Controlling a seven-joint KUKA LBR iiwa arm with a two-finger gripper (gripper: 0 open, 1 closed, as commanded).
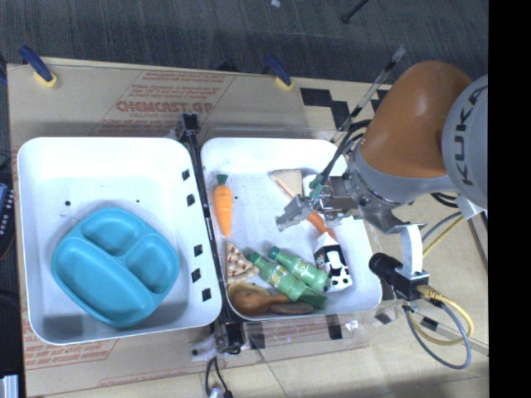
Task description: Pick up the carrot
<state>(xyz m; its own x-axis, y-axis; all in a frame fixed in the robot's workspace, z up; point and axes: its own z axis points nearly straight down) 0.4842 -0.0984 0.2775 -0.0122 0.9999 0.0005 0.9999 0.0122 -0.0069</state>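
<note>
Two white bins sit side by side on the counter. The carrot (223, 208) lies against the left wall of the right bin (249, 152), green top pointing away. The gripper (300, 212) hovers over that bin's middle, well right of the carrot; whether its jaws are apart I cannot tell. The left bin (99, 156) holds a blue divided plate (116, 264).

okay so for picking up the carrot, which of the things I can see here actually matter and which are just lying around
Part of the job:
carrot, lying in the right bin near its left wall
gripper, over the right bin

Just lying about:
blue divided plate in the left bin
green bottles
pizza slice
black and white carton
brown wooden piece
</note>
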